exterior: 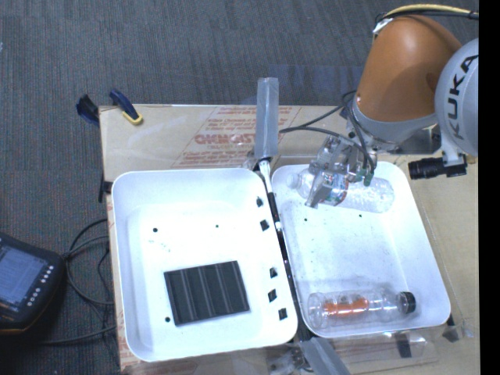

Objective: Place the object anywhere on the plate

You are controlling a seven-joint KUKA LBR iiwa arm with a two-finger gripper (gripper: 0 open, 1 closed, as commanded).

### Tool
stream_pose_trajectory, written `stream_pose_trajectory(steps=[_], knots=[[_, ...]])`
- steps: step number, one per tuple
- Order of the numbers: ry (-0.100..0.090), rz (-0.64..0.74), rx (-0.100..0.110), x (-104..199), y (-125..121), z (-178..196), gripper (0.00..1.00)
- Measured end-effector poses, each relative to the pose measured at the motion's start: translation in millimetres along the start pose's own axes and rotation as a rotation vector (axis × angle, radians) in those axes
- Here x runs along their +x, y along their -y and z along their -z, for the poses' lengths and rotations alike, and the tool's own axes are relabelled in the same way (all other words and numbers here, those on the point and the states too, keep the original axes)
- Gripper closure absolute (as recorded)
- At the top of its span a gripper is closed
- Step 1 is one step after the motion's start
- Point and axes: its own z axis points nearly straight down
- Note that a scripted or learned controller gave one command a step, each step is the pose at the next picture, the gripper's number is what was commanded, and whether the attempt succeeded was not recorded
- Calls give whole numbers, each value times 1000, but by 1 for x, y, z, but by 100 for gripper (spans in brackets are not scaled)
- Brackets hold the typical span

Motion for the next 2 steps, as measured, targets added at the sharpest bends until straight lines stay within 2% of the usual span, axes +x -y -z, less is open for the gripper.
stream_pose_trajectory(steps=[2], knots=[[-1, -8, -4, -2, 0, 16, 100]])
